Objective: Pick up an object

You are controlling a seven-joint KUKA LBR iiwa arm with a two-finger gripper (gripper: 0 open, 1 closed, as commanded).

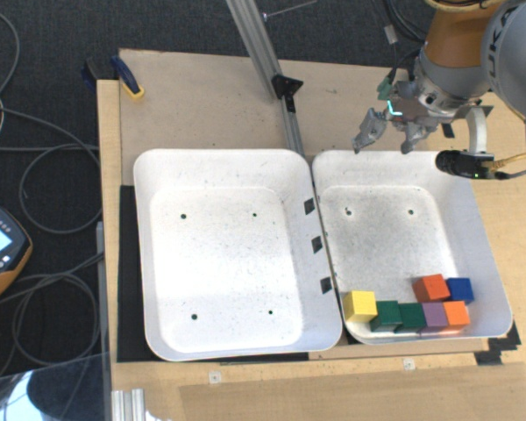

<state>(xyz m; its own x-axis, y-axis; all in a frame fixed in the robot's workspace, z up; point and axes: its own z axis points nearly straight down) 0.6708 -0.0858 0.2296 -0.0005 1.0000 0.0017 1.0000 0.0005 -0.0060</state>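
Several small blocks cluster in the near right corner of the right bin: a yellow block, two green blocks, a purple block, a red-orange block, a blue block and an orange block. My gripper hangs above the far rim of the right bin, well away from the blocks. Its two fingers are spread apart with nothing between them.
The left bin lies beside the right one. A slanted metal rail crosses the bench behind the bins. A blue and yellow clamp sits at the far left corner of the bench. Cables lie on the floor at left.
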